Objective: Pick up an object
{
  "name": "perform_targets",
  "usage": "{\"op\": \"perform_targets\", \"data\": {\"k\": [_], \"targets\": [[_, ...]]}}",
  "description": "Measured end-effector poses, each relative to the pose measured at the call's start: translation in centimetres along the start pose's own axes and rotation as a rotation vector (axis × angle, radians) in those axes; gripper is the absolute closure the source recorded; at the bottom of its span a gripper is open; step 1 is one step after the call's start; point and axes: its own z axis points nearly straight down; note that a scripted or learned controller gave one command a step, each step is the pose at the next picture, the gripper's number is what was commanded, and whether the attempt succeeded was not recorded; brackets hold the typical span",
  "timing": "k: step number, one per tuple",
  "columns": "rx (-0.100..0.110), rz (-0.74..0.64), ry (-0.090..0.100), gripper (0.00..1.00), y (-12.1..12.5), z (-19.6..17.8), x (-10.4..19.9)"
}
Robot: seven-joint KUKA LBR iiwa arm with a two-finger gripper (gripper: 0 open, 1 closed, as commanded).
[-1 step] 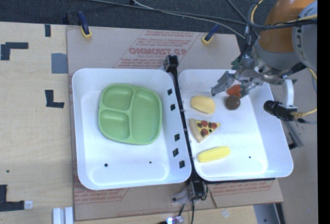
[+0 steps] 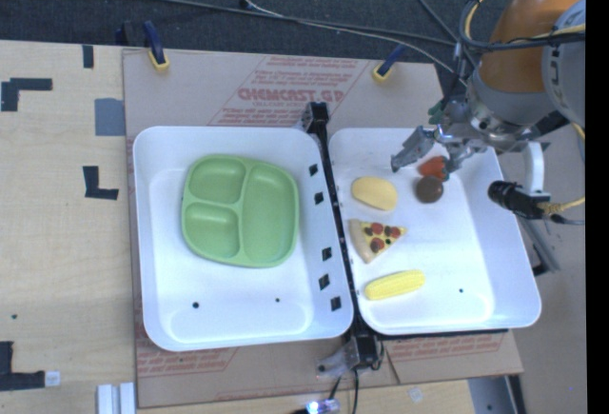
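Small red toy object (image 2: pixel 433 166), partly hidden under the grey two-finger gripper (image 2: pixel 428 155), lies in the right white bin (image 2: pixel 476 303). Fingers spread apart; grasp cannot be confirmed.

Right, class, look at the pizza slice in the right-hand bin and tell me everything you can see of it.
The pizza slice is a small toy wedge, plastic by its look, tan with red and dark topping spots at its wide end. It lies flat on the floor of the right bin, near the divider, its point aimed toward the bin's front edge. A yellow oval piece lies just behind it and a corn cob just in front; it seems to touch neither. The gripper is farther back, apart from it.
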Motion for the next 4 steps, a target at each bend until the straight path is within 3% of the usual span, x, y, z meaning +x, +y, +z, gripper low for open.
{"op": "perform_targets", "data": {"k": [2, 3, 4], "targets": [[0.004, 0.0, 0.0, 0.0, -1.2, 10.9, -0.6], [-0.001, -0.001, -0.001, 0.0, -1.2, 14.0, -0.5], [-0.004, -0.001, -0.003, 1.0, -1.1, 12.7, -0.6]]}}
